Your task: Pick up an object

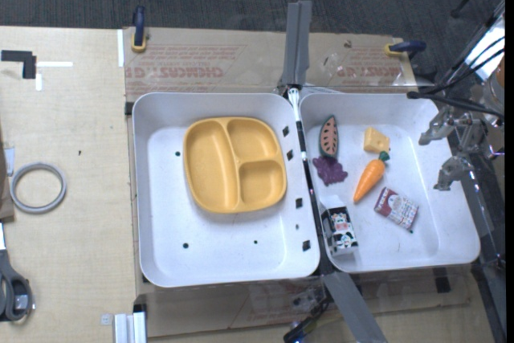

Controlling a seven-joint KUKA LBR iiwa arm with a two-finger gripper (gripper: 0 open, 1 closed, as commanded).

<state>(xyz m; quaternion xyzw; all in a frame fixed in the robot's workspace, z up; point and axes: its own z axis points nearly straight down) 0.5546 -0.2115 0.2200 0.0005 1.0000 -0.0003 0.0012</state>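
Observation:
The right bin [450, 249] holds several small items: a watermelon slice [328, 136], a yellow cheese wedge [375, 140], an orange carrot [369, 178], a purple grape bunch [328, 169], a red packet [397, 209] and a black-and-white carton [340, 230]. My gripper [441, 152] hangs over the bin's right edge, to the right of the cheese and carrot. It is open, its two fingers spread apart with nothing between them.
The left bin [161, 253] holds a yellow divided plate [235, 163]. A grey divider bar [297, 44] runs between the bins. A tape roll [34, 187] and scissors [12, 293] lie on the bench at the left.

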